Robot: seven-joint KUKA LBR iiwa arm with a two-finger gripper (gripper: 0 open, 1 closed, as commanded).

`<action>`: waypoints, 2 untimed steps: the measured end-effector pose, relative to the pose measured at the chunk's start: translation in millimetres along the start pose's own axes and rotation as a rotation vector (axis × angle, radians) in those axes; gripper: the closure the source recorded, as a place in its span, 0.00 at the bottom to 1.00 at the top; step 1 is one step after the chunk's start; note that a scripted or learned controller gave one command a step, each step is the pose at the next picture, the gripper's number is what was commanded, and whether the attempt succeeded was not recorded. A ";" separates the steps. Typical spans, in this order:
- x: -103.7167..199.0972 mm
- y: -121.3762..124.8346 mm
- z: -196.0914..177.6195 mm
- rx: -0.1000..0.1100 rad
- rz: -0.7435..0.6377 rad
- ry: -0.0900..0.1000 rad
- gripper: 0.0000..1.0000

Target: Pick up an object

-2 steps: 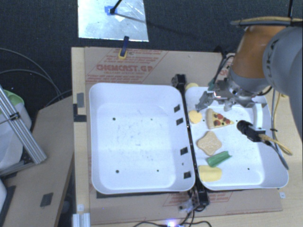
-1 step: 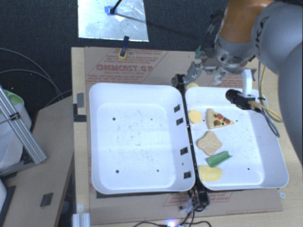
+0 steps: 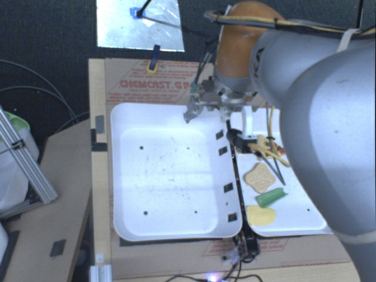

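The robot's bulky grey arm (image 3: pixel 317 110) looms over two shallow white plastic bins (image 3: pixel 170 175). Its metal gripper (image 3: pixel 208 111) hangs at the bins' far edge, holding nothing; how wide it stands is unclear. A tan cracker-shaped toy (image 3: pixel 259 178), green cylinder (image 3: pixel 270 197) and yellow piece (image 3: pixel 261 216) lie in the right bin, so it should probably swing there and centre before descending.

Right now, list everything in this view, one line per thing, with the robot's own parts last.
left bin: one, white, shallow, left half of the bench.
right bin: one, white, beside the left bin, partly under the arm.
cracker-shaped piece: one, tan, in the right bin.
green piece: one, green, just below the tan piece.
yellow piece: one, pale yellow, near the right bin's front edge.
yellow and red item: one, identity unclear, at the back of the right bin.
foil sheet: one, silver, behind the bins.
arm: one, grey with an orange band.
gripper: one, over the bins' back edge.
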State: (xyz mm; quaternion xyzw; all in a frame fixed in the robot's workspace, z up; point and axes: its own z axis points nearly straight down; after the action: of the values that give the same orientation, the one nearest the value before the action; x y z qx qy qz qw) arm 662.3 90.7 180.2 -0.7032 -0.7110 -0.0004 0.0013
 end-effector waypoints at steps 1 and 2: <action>22.9 6.6 36.6 -0.002 0.005 -0.002 0.00; 151.7 5.9 79.0 -0.003 -0.004 0.003 0.00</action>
State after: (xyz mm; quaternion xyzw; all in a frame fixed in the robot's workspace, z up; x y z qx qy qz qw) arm 666.4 242.6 101.6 -0.7019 -0.7123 -0.0025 0.0016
